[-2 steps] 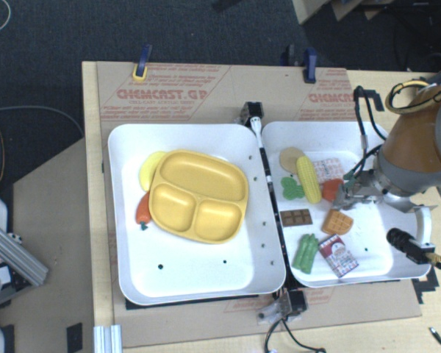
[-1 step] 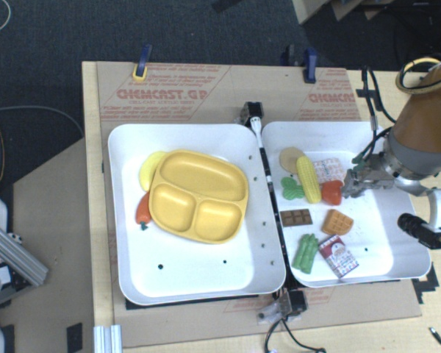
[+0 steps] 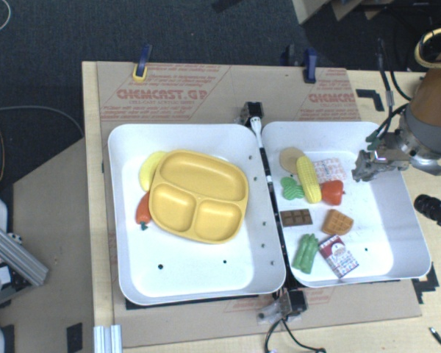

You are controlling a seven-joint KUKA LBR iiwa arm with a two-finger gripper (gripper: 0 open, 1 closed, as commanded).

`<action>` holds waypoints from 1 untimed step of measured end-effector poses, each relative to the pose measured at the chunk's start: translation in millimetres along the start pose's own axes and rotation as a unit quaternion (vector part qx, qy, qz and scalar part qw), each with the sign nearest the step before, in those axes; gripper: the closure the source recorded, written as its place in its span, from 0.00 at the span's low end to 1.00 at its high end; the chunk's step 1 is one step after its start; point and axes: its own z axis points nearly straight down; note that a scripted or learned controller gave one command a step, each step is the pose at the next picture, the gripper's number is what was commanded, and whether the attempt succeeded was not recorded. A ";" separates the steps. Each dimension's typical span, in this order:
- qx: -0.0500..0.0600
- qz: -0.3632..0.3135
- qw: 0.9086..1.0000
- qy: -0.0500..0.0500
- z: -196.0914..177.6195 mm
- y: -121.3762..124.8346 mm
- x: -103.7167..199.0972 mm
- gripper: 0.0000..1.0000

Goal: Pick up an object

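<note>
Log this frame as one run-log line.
arm: over right white bin, upper right | gripper: above bin floor, nothing seen held | nearest: red toy tomato, yellow toy corn cob | yellow divided plate: left bin

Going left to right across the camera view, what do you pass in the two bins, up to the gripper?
Carrot → yellow tray → chocolate bar → waffle → gripper, above the right bin. Other toys overlap in order, so I left them out.
</note>
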 end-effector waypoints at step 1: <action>0.002 0.000 1.000 0.000 -15.0 1.1 0.0 1.00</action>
